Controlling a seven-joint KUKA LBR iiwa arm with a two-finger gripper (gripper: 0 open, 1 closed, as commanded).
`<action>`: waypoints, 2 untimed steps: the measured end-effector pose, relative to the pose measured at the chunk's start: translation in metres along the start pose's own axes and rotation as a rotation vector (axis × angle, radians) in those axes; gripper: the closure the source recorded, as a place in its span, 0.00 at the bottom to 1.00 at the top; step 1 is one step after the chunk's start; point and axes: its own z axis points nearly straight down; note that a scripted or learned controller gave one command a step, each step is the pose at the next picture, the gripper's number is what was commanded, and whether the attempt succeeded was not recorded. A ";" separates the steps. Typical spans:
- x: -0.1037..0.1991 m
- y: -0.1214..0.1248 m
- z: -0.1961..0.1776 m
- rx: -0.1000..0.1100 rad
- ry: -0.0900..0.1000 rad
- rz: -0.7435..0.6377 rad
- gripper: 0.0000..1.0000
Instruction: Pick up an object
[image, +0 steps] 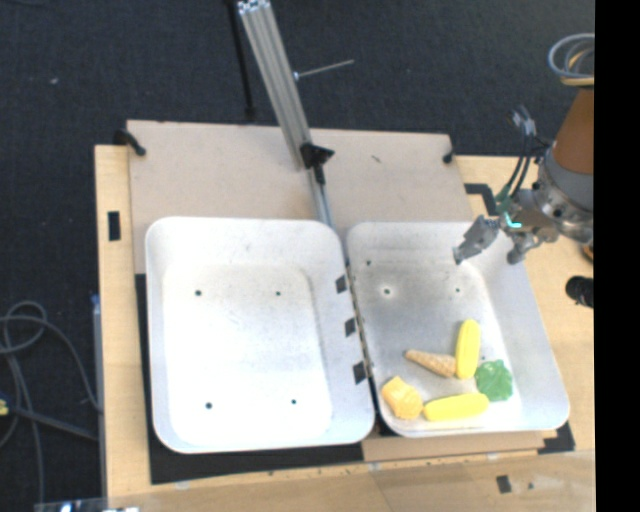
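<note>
Hovering over the far right corner of the right bin (520, 300), the grey arm reaches in from the right with its gripper (497, 240) held above the bin's rim. The jaws stand apart, two dark fingers spread wide with nothing between them.

The step in hand looks like the approach before a grasp; nothing has been picked yet. All the objects sit clustered in the near part of the right bin: an upright yellow piece (467, 347), a tan cone-shaped piece (431, 361) lying just beside it, a green piece (493, 380), a long yellow piece (455, 406) and a yellow chunk (402, 398) near the bin's inner wall.

The next move likely calls for travelling toward the near end of the bin, then descending on one object. The cluster is tight, so neighbours may be nudged. The far half of this bin is bare floor, giving open room. The left bin (160, 300) sits alongside on the desk (115, 250).
</note>
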 end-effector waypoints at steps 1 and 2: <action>0.000 0.001 -0.003 -0.005 -0.001 -0.001 0.00; -0.003 -0.010 0.049 0.001 -0.002 0.003 0.00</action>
